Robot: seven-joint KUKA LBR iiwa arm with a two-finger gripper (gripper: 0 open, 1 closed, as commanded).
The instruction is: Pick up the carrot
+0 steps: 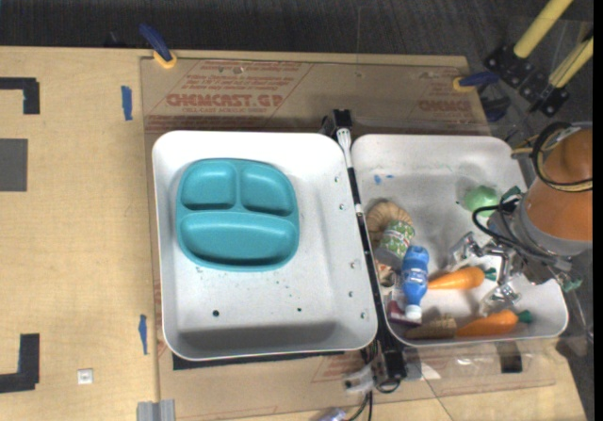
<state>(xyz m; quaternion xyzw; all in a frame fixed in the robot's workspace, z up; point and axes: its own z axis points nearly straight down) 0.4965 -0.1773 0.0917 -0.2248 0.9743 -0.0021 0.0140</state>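
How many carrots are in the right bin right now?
2. One carrot lies mid-bin beside the blue bottle, right at the gripper. The other carrot lies along the near wall. More could be hidden under the arm.

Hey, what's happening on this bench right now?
A robot arm reaches in from the right, its gripper low over the right bin, among the clutter there. Two carrots lie in that bin: one beside a blue bottle, another near the front wall. The gripper sits between them; nothing is visibly held. The left bin holds a teal divided plate.
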